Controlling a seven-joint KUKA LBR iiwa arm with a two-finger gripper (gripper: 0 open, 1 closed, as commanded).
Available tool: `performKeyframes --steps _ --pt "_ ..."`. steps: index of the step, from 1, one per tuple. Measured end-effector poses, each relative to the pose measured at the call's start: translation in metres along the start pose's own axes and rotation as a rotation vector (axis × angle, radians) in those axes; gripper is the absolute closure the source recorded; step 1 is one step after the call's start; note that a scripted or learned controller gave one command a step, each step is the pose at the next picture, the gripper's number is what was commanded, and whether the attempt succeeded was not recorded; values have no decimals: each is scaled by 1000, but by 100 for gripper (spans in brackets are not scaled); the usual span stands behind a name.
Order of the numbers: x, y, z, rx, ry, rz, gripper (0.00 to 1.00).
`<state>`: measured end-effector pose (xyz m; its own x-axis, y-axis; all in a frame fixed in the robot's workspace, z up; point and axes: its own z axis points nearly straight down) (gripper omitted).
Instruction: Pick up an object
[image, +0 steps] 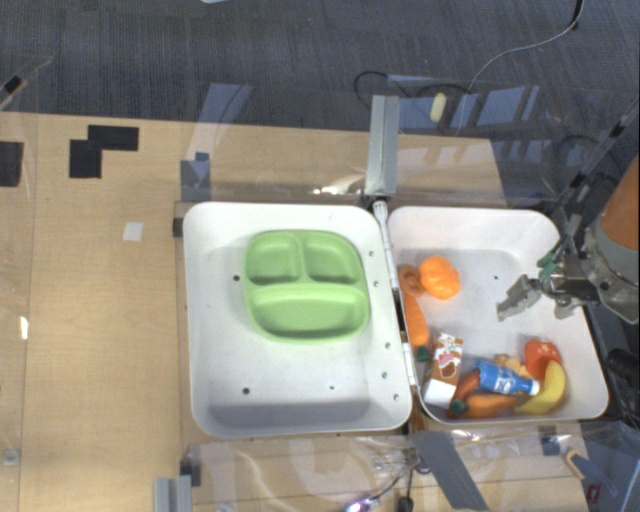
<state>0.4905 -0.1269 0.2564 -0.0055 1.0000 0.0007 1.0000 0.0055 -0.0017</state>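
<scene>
White right bin (480, 235), hand (540, 298) above, toys (500, 380) nearby

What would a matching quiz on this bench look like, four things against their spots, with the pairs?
Things:
1. green tray
2. orange toy
3. banana
4. gripper

Spots:
A. right bin's near right corner
B. above the right bin's bare floor, near its right wall
C. middle of the left bin
D. right bin, far left part, close to the divider

Pairs: 1-C, 2-D, 3-A, 4-B
</scene>
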Motion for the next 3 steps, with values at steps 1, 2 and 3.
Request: performKeyframes --steps 1,2,3 --pt "47 77 75 0 0 -126 0" --pt "35 91 162 -3 0 -273 0" --pt "33 143 168 -12 -1 -150 0"
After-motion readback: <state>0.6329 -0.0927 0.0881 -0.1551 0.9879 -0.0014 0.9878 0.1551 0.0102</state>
